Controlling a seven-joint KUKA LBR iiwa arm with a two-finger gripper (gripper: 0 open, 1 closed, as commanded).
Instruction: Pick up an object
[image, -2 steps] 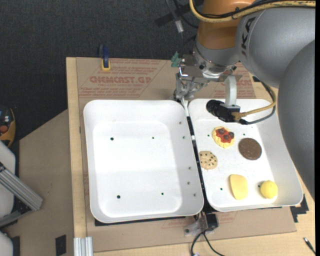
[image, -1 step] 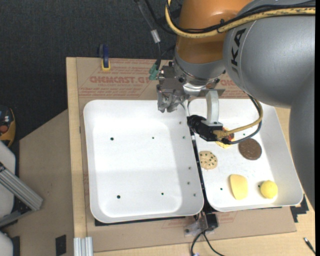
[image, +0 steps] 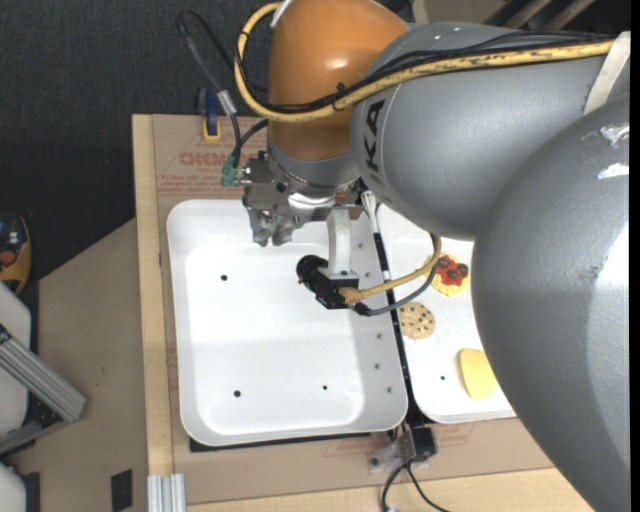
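Objects are seen in the right shallow white bin (image: 441, 396): a yellow oblong block (image: 477, 372), its long axis running from the near rim toward the far rim, a round brown speckled cookie (image: 415, 320) and a small red-and-yellow piece (image: 451, 275). The grey two-finger gripper (image: 275, 235) is held over the far end of the left shallow white bin (image: 270, 350), well apart from them; whether it is spread cannot be told.

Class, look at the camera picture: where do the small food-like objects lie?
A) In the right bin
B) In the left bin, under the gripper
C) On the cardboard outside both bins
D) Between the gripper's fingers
A: the cookie, the yellow piece and the red-topped item all lie in the right bin, while the gripper hangs over the left bin.
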